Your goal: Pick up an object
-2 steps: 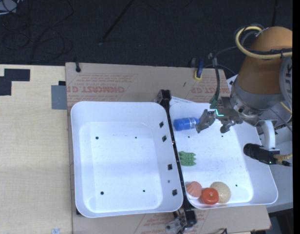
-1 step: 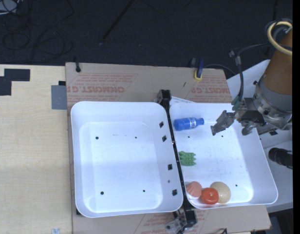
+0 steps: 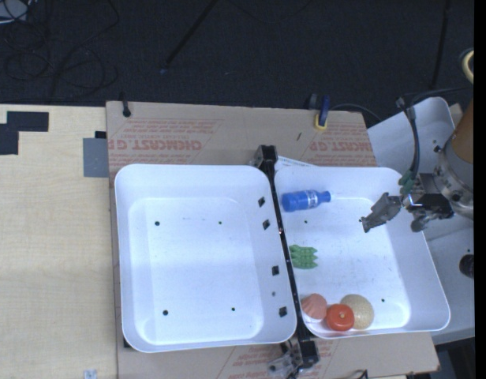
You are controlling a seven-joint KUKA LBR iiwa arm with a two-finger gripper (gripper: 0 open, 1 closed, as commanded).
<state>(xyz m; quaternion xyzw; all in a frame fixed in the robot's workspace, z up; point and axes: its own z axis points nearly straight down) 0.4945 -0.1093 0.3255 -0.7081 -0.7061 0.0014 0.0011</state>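
Arm mostly cut off at the right edge; just the wrist and gripper [image 3: 401, 214] show, over the right bin's [image 3: 420, 290] right side. Fingers look spread, one dark finger [image 3: 379, 213] pointing left and another lower right, nothing between them. Finger detail is small and blurry.

Right bin holds four things. Blue bottle [image 3: 304, 200] with white cap lies on its side at the far left, near the divider between bins. Green ridged item [image 3: 303, 257] sits mid-left, just beside the divider; shape hard to make out. At the near edge a pinkish round piece [image 3: 313, 305], a red-orange round piece [image 3: 340, 317] and a tan round piece [image 3: 358, 309] cluster touching, crowding the near wall. Middle and right of this bin's floor are open.

Left bin [image 3: 196, 259] has bare floor with small dark dots. Both bins rest on cardboard [image 3: 196, 136] on the bench.
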